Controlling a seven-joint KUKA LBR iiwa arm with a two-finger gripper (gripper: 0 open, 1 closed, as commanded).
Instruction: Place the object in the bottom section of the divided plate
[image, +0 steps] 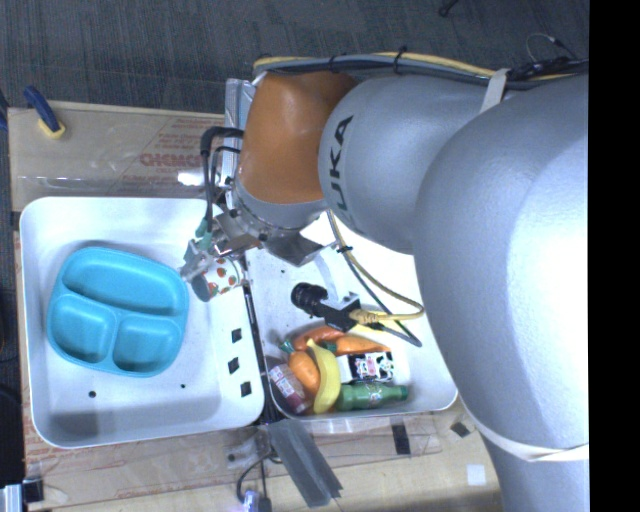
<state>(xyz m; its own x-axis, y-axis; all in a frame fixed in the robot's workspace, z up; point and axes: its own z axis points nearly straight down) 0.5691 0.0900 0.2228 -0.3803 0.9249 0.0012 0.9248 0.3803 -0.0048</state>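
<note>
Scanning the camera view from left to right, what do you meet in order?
Blue clip → blue divided plate → gripper → banana → milk carton → grey arm.

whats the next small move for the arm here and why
Probably a short shift toward the view's left. The two-finger gripper sits above the left white bin's right side, just beside the blue divided plastic plate, not over any section. A small grey-and-red item appears at its tips, though a firm hold is unclear. The pile of toy food lies in the right bin.
</note>
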